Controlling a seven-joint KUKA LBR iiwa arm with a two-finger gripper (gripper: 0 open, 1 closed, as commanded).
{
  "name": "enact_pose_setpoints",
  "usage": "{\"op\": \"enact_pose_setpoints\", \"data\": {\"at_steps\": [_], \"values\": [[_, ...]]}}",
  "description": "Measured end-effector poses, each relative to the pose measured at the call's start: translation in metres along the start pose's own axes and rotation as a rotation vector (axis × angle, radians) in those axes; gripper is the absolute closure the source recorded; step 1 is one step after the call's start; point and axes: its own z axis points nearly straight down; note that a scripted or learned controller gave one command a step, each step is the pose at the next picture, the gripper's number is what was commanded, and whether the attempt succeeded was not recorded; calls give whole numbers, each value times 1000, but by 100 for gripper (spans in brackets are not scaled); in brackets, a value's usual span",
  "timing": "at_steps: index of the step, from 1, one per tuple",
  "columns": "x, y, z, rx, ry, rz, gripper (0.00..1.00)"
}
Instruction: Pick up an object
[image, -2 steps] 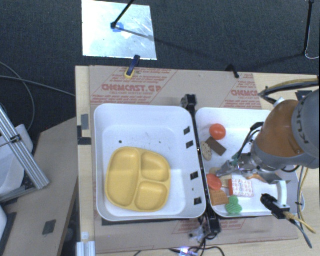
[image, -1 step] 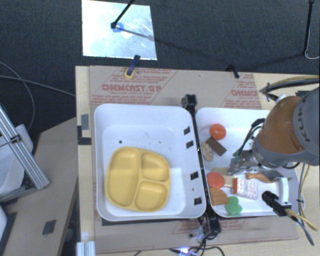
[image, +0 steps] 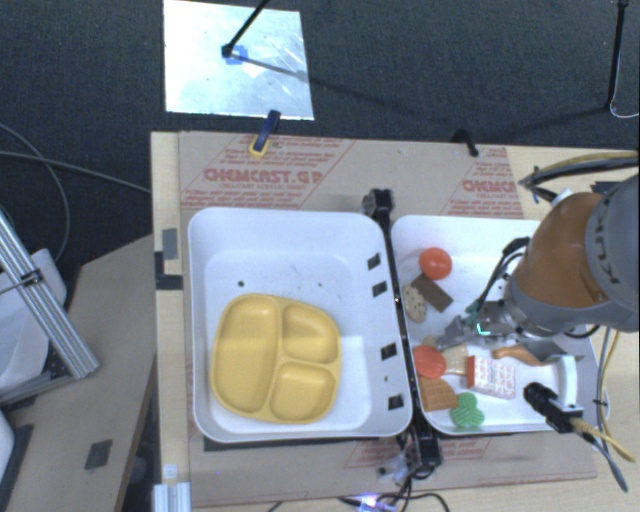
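Note:
The right bin (image: 470, 232) holds several small items. A red-orange ball (image: 435, 263) lies toward its far left, with a brown block (image: 432, 293) and a small pale disc (image: 415, 305) just in front of it. Nearer the front are a red round piece (image: 429, 360), a tan slice (image: 437, 393), a green ridged piece (image: 465, 412), a red-and-white packet (image: 492, 376) and an orange curved piece (image: 520, 352). My gripper (image: 462, 331) hangs low over the bin's middle, between the brown block and the red round piece, with nothing seen in it.
The left bin (image: 290, 235) contains a yellow divided plate (image: 277, 357). A black divider with clips (image: 392, 300) runs between the bins. The grey and orange arm (image: 565, 265) covers the right bin's right side.

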Motion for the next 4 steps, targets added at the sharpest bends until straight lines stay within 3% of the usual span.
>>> {"op": "enact_pose_setpoints", "data": {"at_steps": [1,2,3,4], "values": [[103,20,-60,5,-4,4,0],[112,22,-71,4,9,-7,100],[179,45,-177,-6,1,-11,100],[234,20,-3,12,0,-7,100]]}}
